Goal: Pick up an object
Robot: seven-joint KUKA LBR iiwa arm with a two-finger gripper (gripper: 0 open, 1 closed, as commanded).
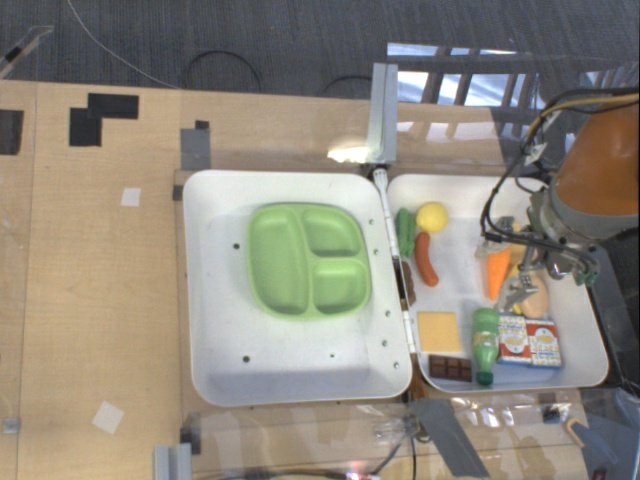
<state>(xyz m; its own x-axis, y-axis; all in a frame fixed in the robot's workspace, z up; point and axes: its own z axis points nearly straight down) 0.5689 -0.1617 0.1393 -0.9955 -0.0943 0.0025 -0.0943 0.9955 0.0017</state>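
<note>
A green bottle (485,345) stands at the right bin's (596,368) near edge. The claw (520,290) hangs just above it beside the carrot (497,272), whose long axis runs near-to-far; whether it grips anything cannot be told.

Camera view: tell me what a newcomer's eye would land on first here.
The green divided plate stands out, alone in the left bin. Next comes the right bin, crowded with toy food: a yellow lemon, a red sausage, an orange carrot and a green bottle. The arm's orange band looms over that bin's right side.
</note>
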